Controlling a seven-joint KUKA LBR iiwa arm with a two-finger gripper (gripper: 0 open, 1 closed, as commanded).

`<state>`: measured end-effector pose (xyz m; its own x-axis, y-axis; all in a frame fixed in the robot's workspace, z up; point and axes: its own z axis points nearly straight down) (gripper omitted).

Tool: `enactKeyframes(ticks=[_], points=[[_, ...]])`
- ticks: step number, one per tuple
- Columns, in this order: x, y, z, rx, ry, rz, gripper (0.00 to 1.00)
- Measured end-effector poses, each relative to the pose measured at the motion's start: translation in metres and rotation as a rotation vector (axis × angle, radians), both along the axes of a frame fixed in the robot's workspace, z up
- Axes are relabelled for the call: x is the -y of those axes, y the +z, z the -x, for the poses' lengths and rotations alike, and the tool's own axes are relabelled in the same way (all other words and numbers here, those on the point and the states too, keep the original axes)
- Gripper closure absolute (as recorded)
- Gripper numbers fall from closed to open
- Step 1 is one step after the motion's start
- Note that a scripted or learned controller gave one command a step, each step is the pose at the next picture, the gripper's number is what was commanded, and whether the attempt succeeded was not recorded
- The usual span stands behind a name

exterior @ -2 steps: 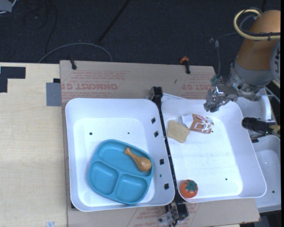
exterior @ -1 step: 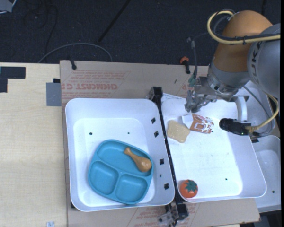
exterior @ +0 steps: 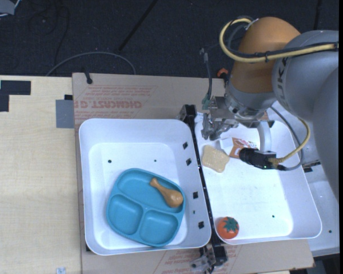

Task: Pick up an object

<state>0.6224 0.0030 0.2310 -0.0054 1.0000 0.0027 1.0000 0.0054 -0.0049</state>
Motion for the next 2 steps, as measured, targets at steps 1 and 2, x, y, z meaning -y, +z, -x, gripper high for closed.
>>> enactKeyframes(ticks=[1,2], points=[[-0.046,0.003,0.004,0.002,-0.001,0.001,1.0],[-0.09,-0.002,0.007,-0.001,-0.001,0.002,1.0]])
